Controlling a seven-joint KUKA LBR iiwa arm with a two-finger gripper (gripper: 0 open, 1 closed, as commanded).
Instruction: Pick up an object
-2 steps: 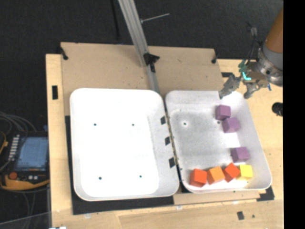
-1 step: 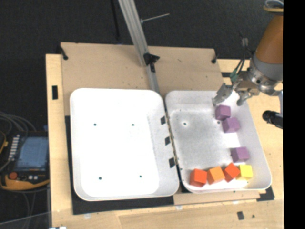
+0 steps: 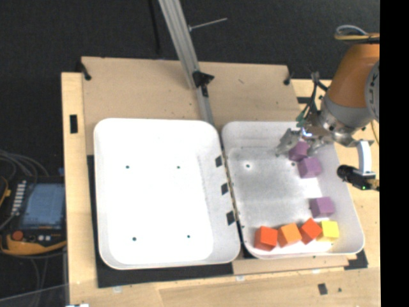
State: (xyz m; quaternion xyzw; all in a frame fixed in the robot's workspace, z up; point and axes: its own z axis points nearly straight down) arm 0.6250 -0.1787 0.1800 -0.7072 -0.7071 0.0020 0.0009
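Note:
My gripper (image 3: 299, 143) is over the far right part of the right bin (image 3: 255, 152). A small purple block (image 3: 298, 151) sits between its grey fingers, and they are shut on it. Just below and to the right of it, a second purple block (image 3: 310, 167) lies on the bin floor. A third purple block (image 3: 322, 206) rests nearer the front right. Along the bin's front wall runs a row of blocks: a red block (image 3: 266, 237), an orange block (image 3: 289, 234), another red block (image 3: 311, 229) and a yellow block (image 3: 330, 229).
The left bin (image 3: 156, 190) lies beside the right one, its floor bare white. A slanted metal pole (image 3: 185, 43) rises from between the bins at the back. The arm's orange band (image 3: 354, 69) is above the bin's right rim.

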